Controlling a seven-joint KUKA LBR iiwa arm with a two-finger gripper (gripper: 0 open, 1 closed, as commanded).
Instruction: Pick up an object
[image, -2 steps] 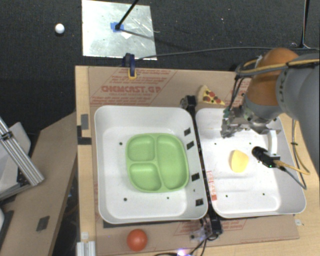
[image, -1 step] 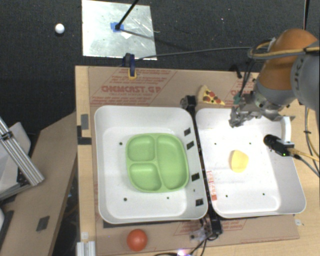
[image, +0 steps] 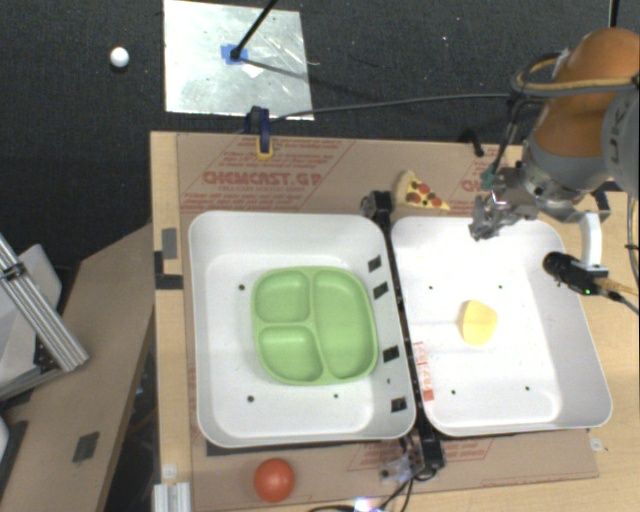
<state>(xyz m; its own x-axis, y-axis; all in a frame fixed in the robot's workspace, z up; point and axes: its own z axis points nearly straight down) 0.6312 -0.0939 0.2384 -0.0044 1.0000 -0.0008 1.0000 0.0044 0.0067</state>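
The gripper (image: 487, 222) hangs over the right bin's (image: 560, 400) back edge, holding nothing I can see. The yellow block (image: 478, 323) sits mid-bin. Next, I think, it must move over it and drop down.

We count:
- two white bins (image: 215, 300)
- one green divided plate (image: 314, 325)
- one yellow block (image: 478, 323)
- one pizza-slice toy (image: 421, 192)
- one orange ball (image: 273, 479)
- one small white ball (image: 120, 57)
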